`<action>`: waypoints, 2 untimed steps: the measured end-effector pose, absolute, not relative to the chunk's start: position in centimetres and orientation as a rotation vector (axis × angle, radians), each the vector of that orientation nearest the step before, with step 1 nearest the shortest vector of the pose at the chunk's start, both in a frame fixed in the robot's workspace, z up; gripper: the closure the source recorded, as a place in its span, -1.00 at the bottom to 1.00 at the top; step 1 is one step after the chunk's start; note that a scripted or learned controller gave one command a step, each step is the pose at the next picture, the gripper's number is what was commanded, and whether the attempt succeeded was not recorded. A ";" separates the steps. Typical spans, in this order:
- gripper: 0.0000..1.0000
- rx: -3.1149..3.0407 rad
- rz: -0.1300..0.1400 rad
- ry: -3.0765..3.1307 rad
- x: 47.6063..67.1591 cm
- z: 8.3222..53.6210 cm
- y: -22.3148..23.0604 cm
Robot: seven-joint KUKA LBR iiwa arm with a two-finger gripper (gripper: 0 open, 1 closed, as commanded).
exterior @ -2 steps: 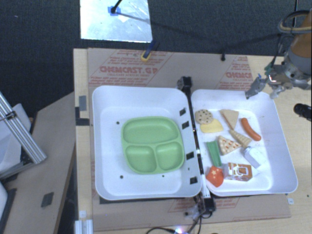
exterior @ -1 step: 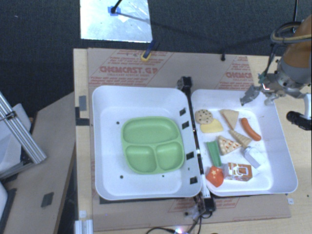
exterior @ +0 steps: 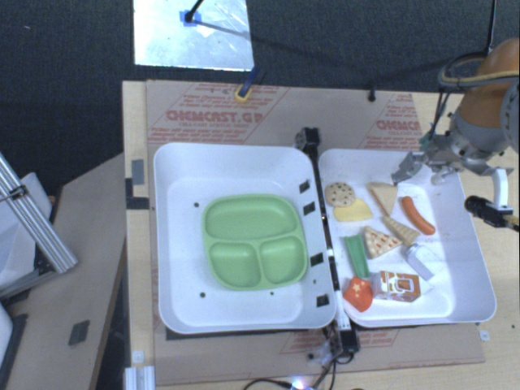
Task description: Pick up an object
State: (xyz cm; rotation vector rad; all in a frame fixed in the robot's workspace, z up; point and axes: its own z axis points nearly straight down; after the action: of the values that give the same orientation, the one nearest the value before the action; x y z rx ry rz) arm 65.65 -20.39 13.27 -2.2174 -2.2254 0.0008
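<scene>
The arm (exterior: 487,96) reaches in from the right, grey with its orange band at the upper right corner of the view. Its tool (exterior: 424,169) hangs above the far right part of the right bin (exterior: 471,291), and its two fingers are spread apart with nothing between them. One finger (exterior: 405,171) points down and left toward the bin's back area; the other sits just to its right.

The right bin holds all the loose things. A cookie (exterior: 340,192) lies near the bin's left wall, with a yellow cheese piece (exterior: 353,211) just in front of it. A pale wedge (exterior: 383,196) lies to the right of the cookie, nearest the tool's fingers but apart from them. A sausage (exterior: 418,215) lies slantwise further right, and a tan cone (exterior: 400,229) lies beside it. A pizza slice (exterior: 379,241) sits in the middle, with a green stick (exterior: 357,255) just to its left. A grey block (exterior: 419,262) lies toward the right. At the front, a tomato (exterior: 358,294) touches a small carton (exterior: 398,286).

The left bin (exterior: 179,185) holds a green tray (exterior: 253,241) with three compartments, lying flat in its middle.

Both bins rest side by side on a cardboard sheet (exterior: 211,112) on the table (exterior: 81,218).
</scene>
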 end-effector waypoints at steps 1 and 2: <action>-1.00 -2.217 -0.009 -2.229 65.9 8.8 -20.3; 1.00 -2.222 -0.019 -2.240 66.3 10.4 -20.3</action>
State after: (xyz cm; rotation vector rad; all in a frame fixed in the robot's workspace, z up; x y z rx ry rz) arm 66.32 -20.29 10.43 -2.2215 -2.2398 -0.0194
